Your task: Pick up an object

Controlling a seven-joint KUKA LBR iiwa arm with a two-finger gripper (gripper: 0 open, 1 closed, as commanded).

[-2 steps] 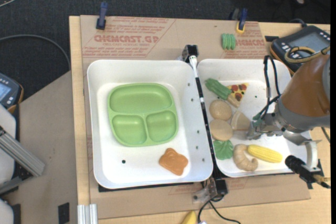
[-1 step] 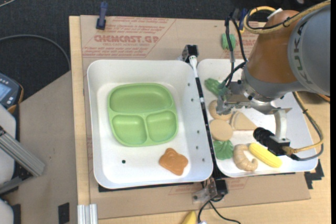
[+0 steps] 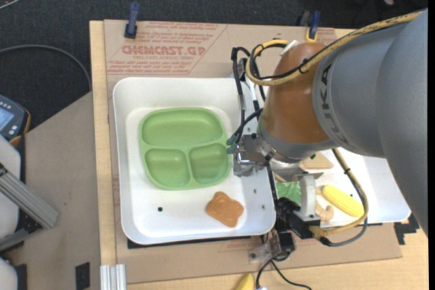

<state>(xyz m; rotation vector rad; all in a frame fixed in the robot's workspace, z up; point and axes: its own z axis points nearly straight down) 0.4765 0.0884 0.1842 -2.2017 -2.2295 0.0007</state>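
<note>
A green divided plate (image 3: 182, 145) lies in the middle of the left bin (image 3: 129, 146). Near that bin's front right corner sits a brown-orange lump (image 3: 224, 208). In the right bin (image 3: 387, 193) I see a yellow banana-like piece (image 3: 342, 200), a bit of green (image 3: 289, 190) and a pale wooden piece (image 3: 318, 162), all partly hidden by the arm. My gripper (image 3: 243, 161) hangs under the orange wrist at the wall between the two bins, just right of the plate's edge. Nothing shows held in it.
The big grey arm (image 3: 367, 85) covers most of the right bin. Cables (image 3: 299, 227) trail over the bench's front edge. Two blue clamps (image 3: 131, 18) hold the cardboard at the back. The left bin's bare floor surrounds the plate.
</note>
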